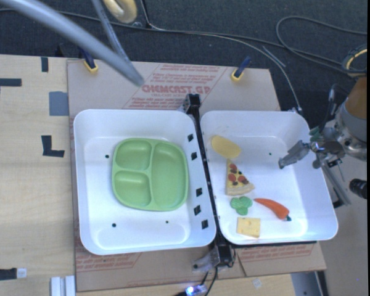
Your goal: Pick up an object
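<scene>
Over at the right edge of the right bin (296, 123), the gripper (302, 153) hangs above the bin's floor, its grey wrist and orange band just outside the rim. One dark finger (291, 157) juts out toward the left; whether the pincer is spread or closed I cannot tell from this slant, and nothing shows between its fingers. Toy foods lie along the bin's left side, well apart from the gripper: a yellow lemon-like piece (225, 147) at the top, a pizza slice (237, 179) below it, a green broccoli-like piece (240, 205), an orange carrot (273, 207) to its right, and a pale cheese block (248, 227) nearest the front. A green divided plate (151, 174) rests in the left bin (86, 165).
</scene>
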`<state>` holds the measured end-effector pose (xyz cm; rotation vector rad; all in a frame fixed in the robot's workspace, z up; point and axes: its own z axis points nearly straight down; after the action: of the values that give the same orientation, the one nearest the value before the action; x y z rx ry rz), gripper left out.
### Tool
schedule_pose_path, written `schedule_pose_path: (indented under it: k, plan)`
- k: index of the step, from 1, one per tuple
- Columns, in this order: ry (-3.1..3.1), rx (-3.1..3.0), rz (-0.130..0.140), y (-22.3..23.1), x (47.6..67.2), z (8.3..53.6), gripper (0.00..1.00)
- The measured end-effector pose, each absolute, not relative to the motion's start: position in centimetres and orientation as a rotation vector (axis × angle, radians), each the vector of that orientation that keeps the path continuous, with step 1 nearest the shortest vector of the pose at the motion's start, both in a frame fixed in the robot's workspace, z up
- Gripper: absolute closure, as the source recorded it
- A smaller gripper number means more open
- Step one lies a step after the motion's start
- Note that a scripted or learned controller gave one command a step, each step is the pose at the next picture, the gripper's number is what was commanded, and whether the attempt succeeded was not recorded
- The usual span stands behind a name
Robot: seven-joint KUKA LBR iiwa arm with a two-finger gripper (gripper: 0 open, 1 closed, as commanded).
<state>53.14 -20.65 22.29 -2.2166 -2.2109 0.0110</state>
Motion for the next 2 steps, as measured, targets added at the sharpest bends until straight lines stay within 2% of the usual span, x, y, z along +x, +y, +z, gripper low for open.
schedule_pose_path:
  k: [1,2]
  plan:
    - [-2.222,-2.220,0.002,-20.6,53.4,22.9,0.00]
    - [-2.218,-2.217,0.007,-20.5,52.8,16.6,0.00]
